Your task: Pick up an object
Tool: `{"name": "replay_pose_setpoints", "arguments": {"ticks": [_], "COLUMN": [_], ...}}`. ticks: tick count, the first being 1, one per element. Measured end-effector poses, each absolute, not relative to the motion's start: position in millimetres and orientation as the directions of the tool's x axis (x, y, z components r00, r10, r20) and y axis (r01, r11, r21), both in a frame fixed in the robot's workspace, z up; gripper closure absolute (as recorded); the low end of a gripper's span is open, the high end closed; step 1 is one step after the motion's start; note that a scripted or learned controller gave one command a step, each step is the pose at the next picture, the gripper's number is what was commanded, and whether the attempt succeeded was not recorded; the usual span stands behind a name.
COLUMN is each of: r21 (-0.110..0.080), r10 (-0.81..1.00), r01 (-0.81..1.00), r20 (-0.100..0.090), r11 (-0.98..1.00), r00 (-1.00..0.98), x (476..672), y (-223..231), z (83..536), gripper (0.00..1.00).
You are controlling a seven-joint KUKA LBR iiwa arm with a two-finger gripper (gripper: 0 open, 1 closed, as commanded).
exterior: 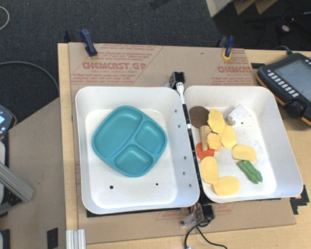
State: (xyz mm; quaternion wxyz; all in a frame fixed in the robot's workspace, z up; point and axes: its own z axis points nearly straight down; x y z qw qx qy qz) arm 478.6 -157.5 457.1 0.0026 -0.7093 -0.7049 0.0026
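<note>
Toy food piled in the right bin (280, 139); teal plate (129, 140) sat in the left bin (88, 139)
Gripper state can't be told; green veggie (250, 171) lies just beside the yellow pieces (227, 185)

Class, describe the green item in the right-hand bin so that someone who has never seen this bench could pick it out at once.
Start at the right bin of the two white bins, the one holding the pile of toy food. Look toward its near right part, just below a yellow piece. The green item lies there at a slant, long and narrow, the only green thing among yellow, brown, red and white pieces.
</note>
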Motion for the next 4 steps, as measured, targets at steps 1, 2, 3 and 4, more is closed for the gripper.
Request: {"name": "replay_pose_setpoints", "arguments": {"ticks": [1,2,3,4], "r21": [-0.013,0.017,-0.011,0.012], "r10": [1.000,1.000,1.000,1.000], "r01": [1.000,1.000,1.000,1.000], "r20": [0.002,-0.003,0.002,0.001], "r11": [-0.007,0.007,-0.005,0.014], "r00": [0.007,-0.007,0.005,-0.014], "x": [477.3,480.9,477.6,491.9], "y": [-214,-154,-204,-85], "z": [326,456,339,426], "gripper": [1.00,1.00,1.00,1.00]}}
